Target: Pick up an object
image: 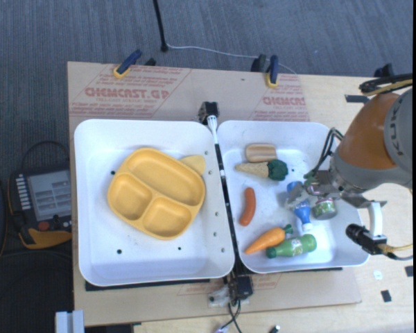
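Note:
My gripper (306, 197) is low in the right bin (347, 255), near its right-hand side, hanging from the grey arm with the orange band (367, 141). Directly under and around it lies a small blue and white bottle (301, 216), partly hidden by the gripper. A little green and silver piece (325, 208) shows just to its right. Below these lie a green bottle (292, 247) and a carrot (266, 240). A red sausage (247, 205) lies to the left. Farther back are a cone with a green top (262, 170) and a hot dog bun (260, 151).
The left bin (90, 255) holds a yellow divided plate (156, 193) with a small yellow wedge (193, 162) at its far edge. A black rail (222, 179) runs between the bins. Clamps and a cable sit at the back of the board.

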`<state>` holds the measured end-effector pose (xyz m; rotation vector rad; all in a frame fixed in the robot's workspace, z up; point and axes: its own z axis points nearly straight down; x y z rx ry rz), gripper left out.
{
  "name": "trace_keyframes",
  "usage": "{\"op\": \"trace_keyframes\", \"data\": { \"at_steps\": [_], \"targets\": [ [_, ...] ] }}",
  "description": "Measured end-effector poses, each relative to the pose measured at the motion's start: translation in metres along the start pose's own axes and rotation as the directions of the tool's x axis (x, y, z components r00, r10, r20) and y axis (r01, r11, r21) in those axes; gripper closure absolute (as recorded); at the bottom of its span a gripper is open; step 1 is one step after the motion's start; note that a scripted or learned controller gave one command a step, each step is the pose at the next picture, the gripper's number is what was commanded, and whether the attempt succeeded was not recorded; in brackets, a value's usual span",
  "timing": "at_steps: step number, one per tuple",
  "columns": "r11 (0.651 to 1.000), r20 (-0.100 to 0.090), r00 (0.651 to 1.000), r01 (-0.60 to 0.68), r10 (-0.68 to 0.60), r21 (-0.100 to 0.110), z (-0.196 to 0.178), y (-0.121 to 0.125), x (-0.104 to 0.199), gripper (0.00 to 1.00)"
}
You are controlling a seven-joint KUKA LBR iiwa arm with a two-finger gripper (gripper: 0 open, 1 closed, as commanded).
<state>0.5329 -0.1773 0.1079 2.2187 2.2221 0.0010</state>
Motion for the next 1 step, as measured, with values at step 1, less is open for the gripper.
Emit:
{"op": "trace_keyframes", "data": {
  "at_steps": [1],
  "targets": [
    [1.0,0.0,1.0,-0.001,0.001,0.002,-0.0979,-0.0195,0.0304,1.0]
  ]
}}
